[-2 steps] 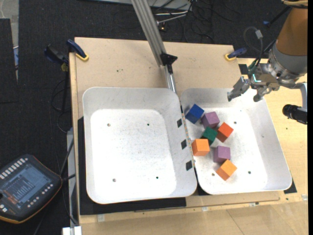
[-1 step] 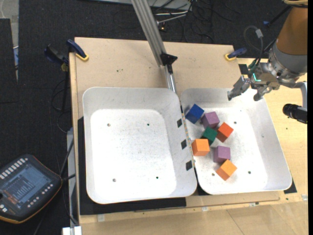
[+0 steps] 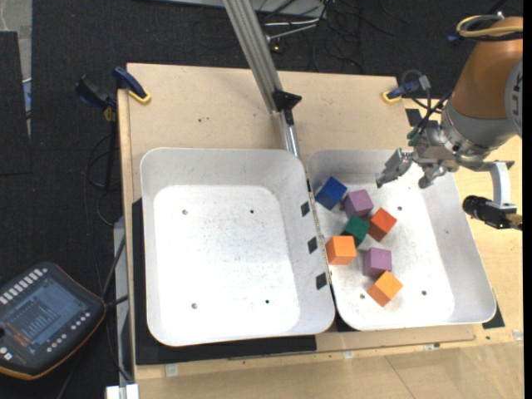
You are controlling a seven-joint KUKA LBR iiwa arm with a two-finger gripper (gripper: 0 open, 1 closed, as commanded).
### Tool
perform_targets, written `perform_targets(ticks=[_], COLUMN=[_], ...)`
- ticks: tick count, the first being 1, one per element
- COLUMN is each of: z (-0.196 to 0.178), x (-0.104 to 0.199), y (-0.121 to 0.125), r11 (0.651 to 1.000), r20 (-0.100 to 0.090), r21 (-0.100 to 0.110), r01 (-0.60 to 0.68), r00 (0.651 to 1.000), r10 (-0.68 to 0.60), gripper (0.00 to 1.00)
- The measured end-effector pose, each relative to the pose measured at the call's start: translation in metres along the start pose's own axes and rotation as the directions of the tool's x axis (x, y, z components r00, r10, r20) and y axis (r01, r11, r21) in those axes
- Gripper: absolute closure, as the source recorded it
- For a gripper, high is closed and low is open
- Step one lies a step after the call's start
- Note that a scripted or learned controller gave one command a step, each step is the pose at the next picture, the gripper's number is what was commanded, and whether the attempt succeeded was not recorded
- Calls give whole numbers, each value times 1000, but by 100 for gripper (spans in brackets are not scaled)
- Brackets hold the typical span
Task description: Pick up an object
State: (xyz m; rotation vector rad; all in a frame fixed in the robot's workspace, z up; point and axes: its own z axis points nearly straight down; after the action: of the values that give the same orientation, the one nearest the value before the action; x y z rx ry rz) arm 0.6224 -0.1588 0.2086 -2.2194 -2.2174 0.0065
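Status: pick not begun | end effector point(image 3: 413, 170): I read it spread, nothing between fingers, over far edge of right bin point(image 3: 465, 264) | blocks point(image 3: 360, 239): seven clustered at that bin's left side | left: descend, grasp, lift.

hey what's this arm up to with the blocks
A grey and orange robot arm reaches in from the right, and its gripper hangs over the back of the right bin with its two fingers spread and nothing between them. Seven small blocks sit clustered in that bin: a blue block, two purple, one green, three orange. None has been picked up yet. The left bin sits beside it.
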Motion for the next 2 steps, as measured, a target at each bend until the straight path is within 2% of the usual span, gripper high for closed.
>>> perform_targets(ticks=[1, 2], z=[51, 92], x=[-9, -10], y=[4, 0], r11=[1000, 1000], r20=[0, -5], r21=[-1, -15], r01=[0, 1], r00=[1000, 1000], r10=[0, -1], gripper=[0, 0])
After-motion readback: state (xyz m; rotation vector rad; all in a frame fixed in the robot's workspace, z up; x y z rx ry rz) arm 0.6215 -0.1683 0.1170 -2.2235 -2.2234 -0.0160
